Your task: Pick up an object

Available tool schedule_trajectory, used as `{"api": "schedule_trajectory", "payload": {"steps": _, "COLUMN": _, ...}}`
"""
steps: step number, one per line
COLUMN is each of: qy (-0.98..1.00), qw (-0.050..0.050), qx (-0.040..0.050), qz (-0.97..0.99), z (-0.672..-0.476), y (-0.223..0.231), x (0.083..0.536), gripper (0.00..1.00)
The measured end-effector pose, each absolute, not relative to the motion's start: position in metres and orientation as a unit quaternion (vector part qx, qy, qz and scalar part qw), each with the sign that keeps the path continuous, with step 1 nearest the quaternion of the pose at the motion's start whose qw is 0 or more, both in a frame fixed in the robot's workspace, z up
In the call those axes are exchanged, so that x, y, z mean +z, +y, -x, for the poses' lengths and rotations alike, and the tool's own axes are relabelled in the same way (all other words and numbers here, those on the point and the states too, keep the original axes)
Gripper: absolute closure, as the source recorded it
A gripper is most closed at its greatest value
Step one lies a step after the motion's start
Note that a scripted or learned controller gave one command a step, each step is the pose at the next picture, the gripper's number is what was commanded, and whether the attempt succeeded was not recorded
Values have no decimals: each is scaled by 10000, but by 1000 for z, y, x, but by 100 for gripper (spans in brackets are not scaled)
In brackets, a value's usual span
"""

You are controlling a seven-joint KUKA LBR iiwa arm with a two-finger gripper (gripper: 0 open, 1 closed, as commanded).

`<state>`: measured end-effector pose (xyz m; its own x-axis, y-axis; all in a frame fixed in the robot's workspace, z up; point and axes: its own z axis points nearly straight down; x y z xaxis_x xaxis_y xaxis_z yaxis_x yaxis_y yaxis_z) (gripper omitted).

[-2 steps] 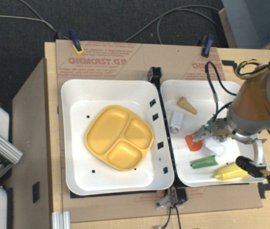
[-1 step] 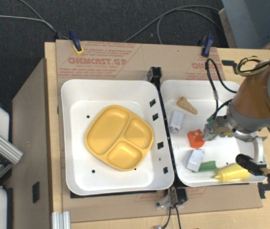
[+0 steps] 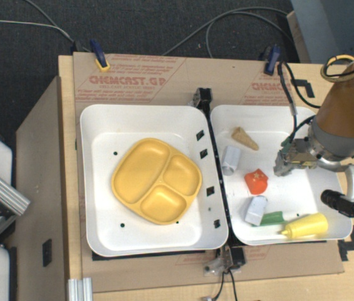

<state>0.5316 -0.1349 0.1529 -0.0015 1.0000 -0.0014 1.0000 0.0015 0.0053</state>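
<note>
Setting: bench (image 3: 70, 168) under a fixed overhead camera, bearing two shallow white bins side by side.
Left bin (image 3: 95, 187): holding a yellow divided plate (image 3: 156, 180), lying flat near the middle.
Right bin (image 3: 327, 187): strewn with small objects well inside its walls.
Candidates for picking: tan wedge (image 3: 245, 138) toward the far side; pale grey cylinder (image 3: 230, 159) near the divider; red-orange lump (image 3: 256, 182) at the middle; grey-white block (image 3: 255, 209) just nearer the camera, touching or almost touching a green piece (image 3: 270, 218); yellow bottle-shaped item (image 3: 305, 226) lying on its side along the near wall.
Arm: grey, orange-banded, reaching in from the right and poised over the right bin.
Pincer (image 3: 288, 158): low over bare bin floor, beside the red-orange lump but apart from it; grip impossible to tell from this angle, no object visible in it.
Done so far: approach into the right bin, by the look of it; no object lifted, all six resting on the bin floor.
Left to do: closing on one object, most likely the red-orange lump or the tan wedge as nearest, then raising it clear.
Progress: early, grasp not yet made.
</note>
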Motion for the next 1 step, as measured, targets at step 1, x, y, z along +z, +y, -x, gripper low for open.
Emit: {"api": "schedule_trajectory", "payload": {"steps": 1, "qy": 7077, "qw": 34, "qx": 23, "qz": -7065, "z": -534, "y": -134, "x": 218, "gripper": 100}}
